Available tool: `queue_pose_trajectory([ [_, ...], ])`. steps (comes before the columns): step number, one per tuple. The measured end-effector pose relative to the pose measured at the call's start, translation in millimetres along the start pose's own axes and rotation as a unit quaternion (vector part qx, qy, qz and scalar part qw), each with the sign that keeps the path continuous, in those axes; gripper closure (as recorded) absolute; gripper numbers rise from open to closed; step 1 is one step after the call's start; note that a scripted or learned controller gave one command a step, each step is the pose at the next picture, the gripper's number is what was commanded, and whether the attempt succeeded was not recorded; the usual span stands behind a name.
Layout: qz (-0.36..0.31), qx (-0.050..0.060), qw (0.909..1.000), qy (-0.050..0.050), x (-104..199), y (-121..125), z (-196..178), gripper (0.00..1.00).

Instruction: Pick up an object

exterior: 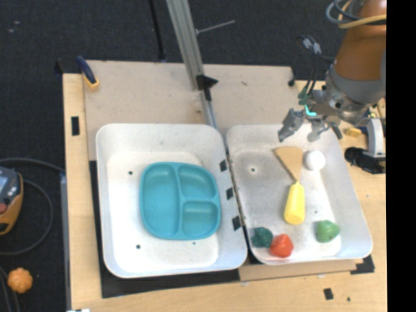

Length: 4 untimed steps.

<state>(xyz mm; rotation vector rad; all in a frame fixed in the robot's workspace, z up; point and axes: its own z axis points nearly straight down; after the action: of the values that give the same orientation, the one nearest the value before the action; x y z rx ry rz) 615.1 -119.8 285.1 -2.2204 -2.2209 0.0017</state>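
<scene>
- Two white bins: left bin (117, 148), right bin (351, 207).
- One blue divided plate (180, 200).
- One tan wedge (289, 159).
- One white ball (314, 160).
- One yellow piece (294, 203).
- One dark green lump (262, 237).
- One red lump (281, 246).
- One bright green lump (326, 230).

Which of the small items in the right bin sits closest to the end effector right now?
The white ball, at the bin's far side beside the tan wedge, just below the end effector. The yellow piece, green, red and teal items lie farther toward the near edge.

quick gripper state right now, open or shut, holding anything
Gripper: open, holding nothing, above the far edge of the right bin.
</scene>
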Motion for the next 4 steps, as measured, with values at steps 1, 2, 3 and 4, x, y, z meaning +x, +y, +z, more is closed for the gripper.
queue_pose_trajectory([
  [1,0.000,-0.002,1.0000,0.000,0.0,0.6,-1.5,0.00],
  [2,0.000,0.001,1.0000,-0.001,-2.4,-4.2,60.6,0.00],
  [3,0.001,0.002,1.0000,0.000,-8.5,-10.2,121.2,0.00],
  [4,0.001,0.001,1.0000,-0.001,-11.5,-6.5,164.4,0.00],
])
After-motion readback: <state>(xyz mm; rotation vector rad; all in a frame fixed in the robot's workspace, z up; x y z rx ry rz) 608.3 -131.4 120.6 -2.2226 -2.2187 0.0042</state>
